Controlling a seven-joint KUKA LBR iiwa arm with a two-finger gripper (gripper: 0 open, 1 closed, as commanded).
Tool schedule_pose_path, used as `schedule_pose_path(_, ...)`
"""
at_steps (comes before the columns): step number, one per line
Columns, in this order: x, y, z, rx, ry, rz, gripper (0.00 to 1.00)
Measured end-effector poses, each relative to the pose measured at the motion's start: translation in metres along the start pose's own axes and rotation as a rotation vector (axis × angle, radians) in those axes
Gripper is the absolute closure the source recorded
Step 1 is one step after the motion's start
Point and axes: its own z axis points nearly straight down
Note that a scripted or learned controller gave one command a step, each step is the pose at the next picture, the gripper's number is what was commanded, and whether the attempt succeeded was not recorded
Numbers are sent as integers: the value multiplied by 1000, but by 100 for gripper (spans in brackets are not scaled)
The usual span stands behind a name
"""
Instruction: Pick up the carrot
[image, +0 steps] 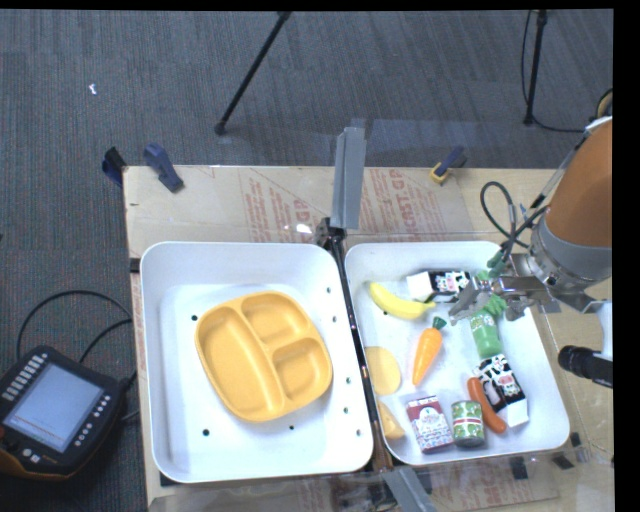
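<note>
- The table (230, 205) carries two white bins; the left bin (165, 300) holds a yellow divided plate (263, 355) at frame centre-left.
- The right bin (385, 262) holds the clutter, with my arm (585, 200) reaching in from the right edge.
- My pincer (487, 296) hangs over a green bottle (487, 335); I cannot tell how it stands.
- The carrot (428, 352) lies free at the bin's middle, below a banana (398, 302), left of the bottle.
- Small cartons (430, 422) sit lower right; their labels are unreadable.
</note>
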Motion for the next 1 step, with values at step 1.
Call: schedule_pose_path(1,-52,6,-26,-4,-1,-148,0)
